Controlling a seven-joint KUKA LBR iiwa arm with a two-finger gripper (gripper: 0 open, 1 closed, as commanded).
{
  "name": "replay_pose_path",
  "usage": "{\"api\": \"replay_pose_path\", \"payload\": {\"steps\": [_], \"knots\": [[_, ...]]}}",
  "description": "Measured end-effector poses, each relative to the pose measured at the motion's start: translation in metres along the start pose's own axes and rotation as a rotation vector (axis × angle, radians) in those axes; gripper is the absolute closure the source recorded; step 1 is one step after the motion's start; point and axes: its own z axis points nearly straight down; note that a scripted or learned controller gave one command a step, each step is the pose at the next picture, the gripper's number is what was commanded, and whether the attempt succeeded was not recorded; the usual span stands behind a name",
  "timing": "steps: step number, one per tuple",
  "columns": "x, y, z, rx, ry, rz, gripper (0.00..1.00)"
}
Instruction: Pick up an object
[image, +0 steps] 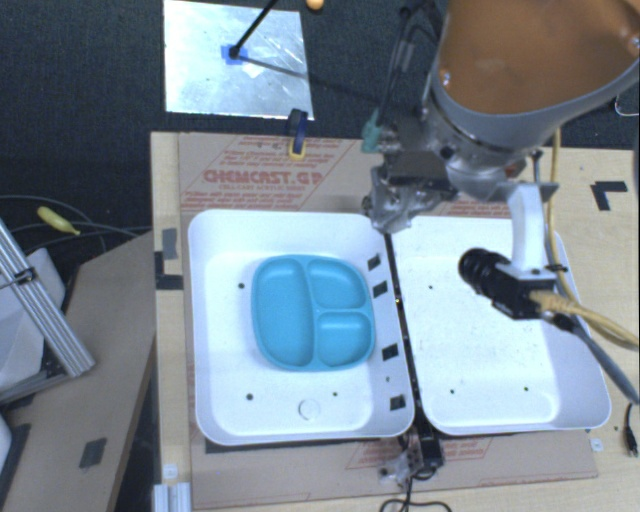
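A light blue plate (310, 312) with three compartments lies flat in the middle of the left white bin (215, 330). My gripper (392, 212) hangs at the far edge of the bins, over the divider between them, up and to the right of the plate and apart from it. The grey arm with its orange band (530, 50) looms above the right bin (500, 400). A black cylinder on a white bracket (495, 278), fixed to the arm, hangs over the right bin.
A yellow cable (590, 318) runs from the arm across the right bin's right side. A small round mark (308, 408) shows near the left bin's front wall. A shiny sheet (240, 60) and a blue-yellow clamp (297, 133) lie behind the bins.
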Motion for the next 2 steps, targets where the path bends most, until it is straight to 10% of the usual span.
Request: {"api": "replay_pose_path", "payload": {"steps": [2], "knots": [[0.0,0.001,-0.022,-0.005,0.002,-0.009,1.0]]}}
